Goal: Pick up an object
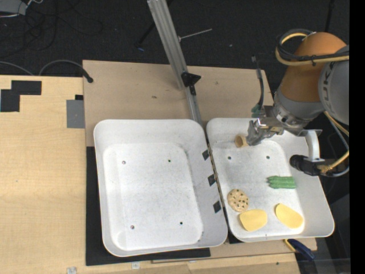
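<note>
Tan bench (51, 170), 2 white bins (151, 187), dark floor

One fixed cam above bench (142, 90), angled down on both bins (108, 153), prob mid-range

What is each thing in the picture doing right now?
gripper: low over the far end of the right bin.
tan piece: lying by the gripper.
green piece: lying flat.
cookie: lying flat.
two yellow pieces: lying flat, apart.
right bin: holding all the pieces.
</note>
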Tool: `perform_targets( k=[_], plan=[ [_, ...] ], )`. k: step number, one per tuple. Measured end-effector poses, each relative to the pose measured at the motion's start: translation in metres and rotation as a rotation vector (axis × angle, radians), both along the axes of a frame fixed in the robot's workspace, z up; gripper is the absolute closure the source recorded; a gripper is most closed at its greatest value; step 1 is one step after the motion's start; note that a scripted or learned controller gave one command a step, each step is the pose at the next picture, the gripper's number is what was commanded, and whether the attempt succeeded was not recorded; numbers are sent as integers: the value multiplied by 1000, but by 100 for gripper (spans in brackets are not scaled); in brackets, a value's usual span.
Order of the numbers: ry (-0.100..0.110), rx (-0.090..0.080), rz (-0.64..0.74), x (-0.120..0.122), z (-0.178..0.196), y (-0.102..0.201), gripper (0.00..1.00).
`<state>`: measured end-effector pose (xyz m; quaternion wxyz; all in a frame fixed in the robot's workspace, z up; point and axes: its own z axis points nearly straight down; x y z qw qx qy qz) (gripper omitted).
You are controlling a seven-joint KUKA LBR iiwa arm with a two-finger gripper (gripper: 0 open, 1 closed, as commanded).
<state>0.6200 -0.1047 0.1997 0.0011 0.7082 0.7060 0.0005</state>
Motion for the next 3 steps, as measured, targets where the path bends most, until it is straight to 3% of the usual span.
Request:
perform_targets(
  k=[2,3],
  plan=[
    [0,1,3,2,90,-10,100],
    [4,2,7,9,89,41,100]
  ],
)
